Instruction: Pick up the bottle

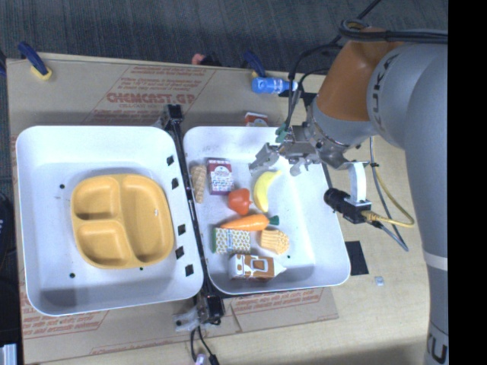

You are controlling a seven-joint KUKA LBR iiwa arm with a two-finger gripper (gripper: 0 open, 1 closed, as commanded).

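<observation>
The gripper [280, 160] hangs over the right bin [329, 255] just above a banana [264, 189], its jaws' state impossible to tell, while no item among the toy food can be identified as the bottle.

Red print reading "CHEMCAST GP" stands on the brown cardboard sheet [144, 90] that lies under the two bins, at about 11 o'clock in the camera view, just above the left bin's upper rim. Smaller red lines run above and below that word, too fine to read. The same red print repeats along the cardboard's lower edge at 6 and 7 o'clock, again too small to make out. In the right bin, the small red carton [220, 176] carries a pale label whose lettering is blurred, and the white and brown carton [257, 266] at 5 o'clock shows markings that cannot be read.
</observation>
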